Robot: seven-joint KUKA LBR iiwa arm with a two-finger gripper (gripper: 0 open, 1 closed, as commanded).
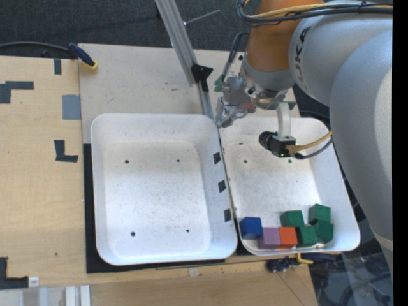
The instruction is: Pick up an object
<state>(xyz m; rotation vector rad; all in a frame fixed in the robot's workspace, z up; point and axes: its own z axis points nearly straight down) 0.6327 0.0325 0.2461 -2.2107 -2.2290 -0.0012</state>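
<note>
Grey metal two-finger gripper (224,116) hangs over the far rim between two shallow white plastic bins (105,139); finger state cannot be told. Small blue (251,227), purple (271,236), orange (288,236) and green blocks (317,225) cluster in the right bin's near corner.

blocks (290,229) in right bin (331,171), near front

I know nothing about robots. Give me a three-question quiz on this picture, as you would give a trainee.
1. True or false: the blocks lie in the left bin.
2. Which block is nearest the wall between the bins? A) blue block B) orange block C) purple block
3. Fill in: the gripper hangs over the right bin at its ___ end, away from the blocks.

Key: 1 false, they lie in the right bin; 2 A; 3 far.
</note>
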